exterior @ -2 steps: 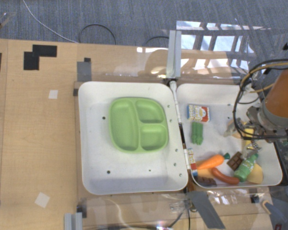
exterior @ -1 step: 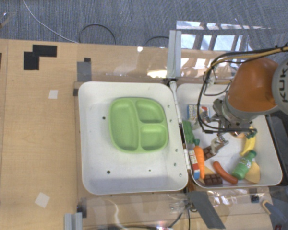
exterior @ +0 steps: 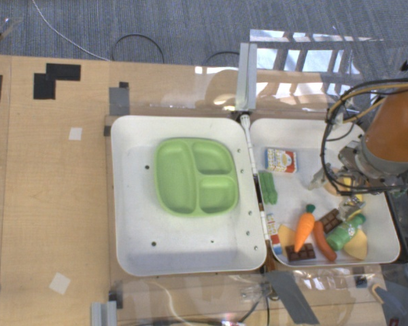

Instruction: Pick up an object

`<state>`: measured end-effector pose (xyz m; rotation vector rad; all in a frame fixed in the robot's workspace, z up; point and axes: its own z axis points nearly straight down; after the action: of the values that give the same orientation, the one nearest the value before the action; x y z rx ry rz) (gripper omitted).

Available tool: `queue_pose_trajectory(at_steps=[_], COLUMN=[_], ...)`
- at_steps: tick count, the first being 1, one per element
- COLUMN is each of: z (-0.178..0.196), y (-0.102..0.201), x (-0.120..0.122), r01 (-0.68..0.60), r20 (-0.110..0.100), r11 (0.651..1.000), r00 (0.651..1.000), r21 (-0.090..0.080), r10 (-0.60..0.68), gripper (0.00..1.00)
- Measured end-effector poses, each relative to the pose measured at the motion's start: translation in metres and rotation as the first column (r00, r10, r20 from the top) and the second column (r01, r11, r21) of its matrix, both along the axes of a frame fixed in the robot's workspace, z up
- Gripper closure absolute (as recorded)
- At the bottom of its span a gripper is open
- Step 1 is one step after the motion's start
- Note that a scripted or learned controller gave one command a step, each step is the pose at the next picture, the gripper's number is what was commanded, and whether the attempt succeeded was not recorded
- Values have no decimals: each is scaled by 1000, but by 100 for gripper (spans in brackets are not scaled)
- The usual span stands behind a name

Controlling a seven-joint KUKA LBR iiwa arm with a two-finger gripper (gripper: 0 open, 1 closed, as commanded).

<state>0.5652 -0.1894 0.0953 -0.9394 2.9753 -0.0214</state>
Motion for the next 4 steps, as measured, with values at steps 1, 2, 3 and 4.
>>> queue_pose_trajectory(at_steps=[1,2,3,4], z=[14,145,139,14], y=[1,44,43,68], x=[3,16,13,-44], r01=[-6,59,62,-52], r20=[6,0,-13,-5], r11=[1000,998,998,999], r00=[1000,998,998,999], r21=[-4,5,7,4], r10=[6,-59,-62,52], gripper=[100,100,0,0])
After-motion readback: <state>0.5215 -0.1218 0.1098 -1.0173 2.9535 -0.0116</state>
